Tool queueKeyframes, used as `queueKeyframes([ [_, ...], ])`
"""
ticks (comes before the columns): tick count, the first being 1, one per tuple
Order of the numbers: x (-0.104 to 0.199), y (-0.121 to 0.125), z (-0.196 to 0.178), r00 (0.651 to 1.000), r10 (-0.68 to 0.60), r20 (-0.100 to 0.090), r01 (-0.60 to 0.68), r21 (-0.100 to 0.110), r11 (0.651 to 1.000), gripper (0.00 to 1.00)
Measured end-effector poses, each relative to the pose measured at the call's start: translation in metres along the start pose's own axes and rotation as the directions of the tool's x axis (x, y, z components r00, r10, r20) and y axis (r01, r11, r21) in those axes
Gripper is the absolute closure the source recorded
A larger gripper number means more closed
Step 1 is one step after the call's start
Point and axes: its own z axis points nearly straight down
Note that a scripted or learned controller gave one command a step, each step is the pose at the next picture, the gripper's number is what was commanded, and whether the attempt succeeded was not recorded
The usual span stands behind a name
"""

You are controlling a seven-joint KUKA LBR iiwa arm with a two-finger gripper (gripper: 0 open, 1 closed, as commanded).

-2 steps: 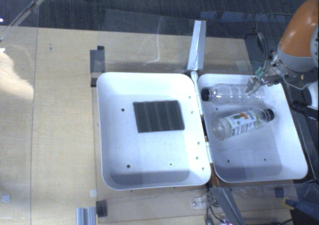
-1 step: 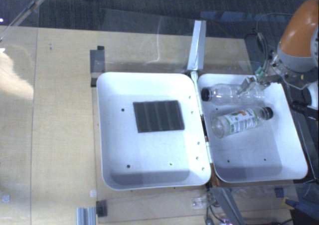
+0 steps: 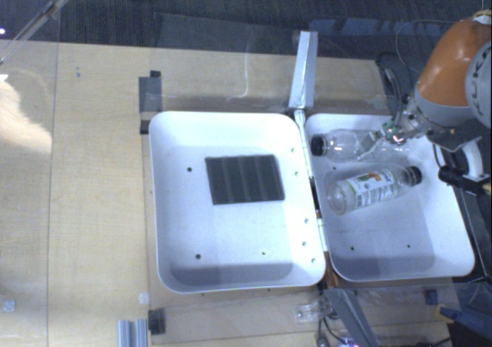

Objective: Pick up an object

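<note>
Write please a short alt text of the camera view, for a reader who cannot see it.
The arm reaches from the right over the right bin, which holds two clear bottles lying on their sides. The left bin holds a dark ribbed pad.

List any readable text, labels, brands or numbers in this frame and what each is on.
None can be read.
Labelled bottle in the right bin: printed label with green and orange marks, too small and blurred to read.
Clear bottle behind it: no label visible.
Dark ridged pad in the left bin: no text.
</note>
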Motion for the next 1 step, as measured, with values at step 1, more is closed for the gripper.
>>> queueKeyframes([
  [1,0.0003,-0.0086,0.0094,0.996,-0.082,0.019,0.082,-0.012,0.997,0.0],
])
